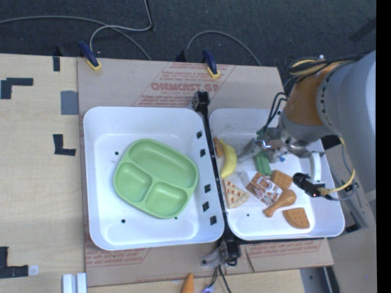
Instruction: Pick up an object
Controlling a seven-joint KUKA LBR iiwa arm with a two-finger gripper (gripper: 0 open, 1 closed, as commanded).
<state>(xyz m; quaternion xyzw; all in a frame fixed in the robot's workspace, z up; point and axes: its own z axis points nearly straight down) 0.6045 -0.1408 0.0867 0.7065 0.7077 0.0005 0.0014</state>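
Nearest the camera, along the picture's bottom edge, an orange tip pokes up beside a black clamp at the seam where the two bins meet. Just above, on brown cardboard, sit the bins. Inside the left bin lies a green tray with three compartments, turned at a slant near the middle.

Crowded into the right bin is play food. Toward its near rim lies an orange toast slice, with a drumstick just left of it and a waffle wedge further left by the divider. Between them a brown-and-white packet lies tilted, touching a small orange piece. Further back a banana curves along the divider, with a green item to its right.

Right over that green item hangs the gripper, reaching in from the right on the grey arm with its orange band. Whether its jaws are open or closed cannot be told, and nothing can be seen between them.

Beyond the bins, two blue-and-yellow clips pin the cardboard's far edge, and cables trail over dark carpet.
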